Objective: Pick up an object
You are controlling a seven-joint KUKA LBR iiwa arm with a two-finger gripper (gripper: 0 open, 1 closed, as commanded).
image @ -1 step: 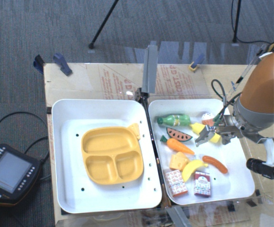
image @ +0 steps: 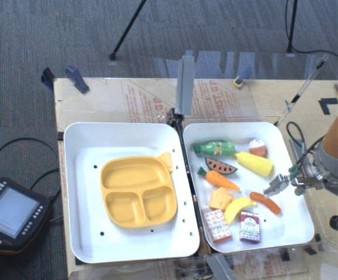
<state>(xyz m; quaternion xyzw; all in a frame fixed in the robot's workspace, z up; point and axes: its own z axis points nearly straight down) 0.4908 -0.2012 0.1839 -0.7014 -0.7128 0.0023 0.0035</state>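
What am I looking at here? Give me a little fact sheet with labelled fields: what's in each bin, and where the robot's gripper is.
left bin: one yellow divided tray
right bin: toy food
items in right bin: green bottle, watermelon slice, carrot, yellow bottle, sausage, banana, cheese wedge, two small cartons
gripper: over the right bin's right side, just above the sausage
holding anything: nothing visible between its fingers
arm: enters from the right
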